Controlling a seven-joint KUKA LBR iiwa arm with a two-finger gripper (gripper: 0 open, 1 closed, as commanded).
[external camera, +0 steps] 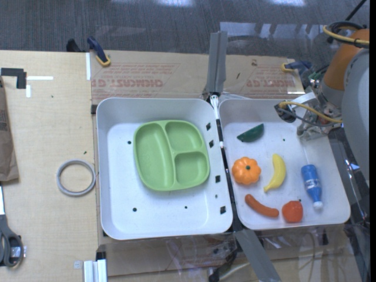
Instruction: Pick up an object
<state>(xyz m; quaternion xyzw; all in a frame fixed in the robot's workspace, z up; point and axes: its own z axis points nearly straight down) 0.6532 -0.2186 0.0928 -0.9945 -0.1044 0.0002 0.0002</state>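
Hovering at upper right over the right bin, hand state unclear; probably lining up above the banana.

Two bins side by side on surface. Left bin held divided plate. Right bin held pumpkin, banana just right of it, bottle further right; sausage and tomato in front; leaf-shaped piece behind. Tape ring on surface, left of bins.

Red print on cardboard sheet behind bins, upside down, not legible.
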